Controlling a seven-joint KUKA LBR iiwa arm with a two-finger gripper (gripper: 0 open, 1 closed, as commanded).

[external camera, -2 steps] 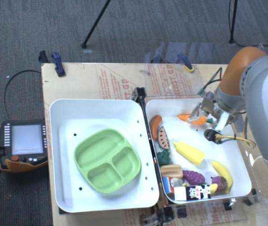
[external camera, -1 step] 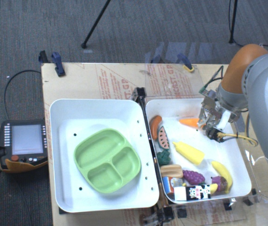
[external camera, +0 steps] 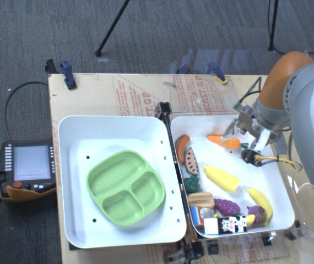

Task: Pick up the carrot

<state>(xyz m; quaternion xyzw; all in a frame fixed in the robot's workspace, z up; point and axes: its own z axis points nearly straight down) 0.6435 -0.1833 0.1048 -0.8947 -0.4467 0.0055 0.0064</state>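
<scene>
The carrot (external camera: 223,141) is a small orange piece lying in the upper part of the right bin (external camera: 282,183), with its tip pointing left. My gripper (external camera: 239,132) comes in from the right and sits low over the carrot's thick right end, right against it. The wrist hides where the two meet, so whether the carrot is held cannot be made out.
The right bin also holds a sausage (external camera: 182,145), a watermelon slice (external camera: 191,159), a yellow bottle (external camera: 220,179), a banana (external camera: 260,202), grapes (external camera: 227,206) and a cow-print carton (external camera: 231,224). A green divided plate (external camera: 125,187) lies in the left bin (external camera: 71,147).
</scene>
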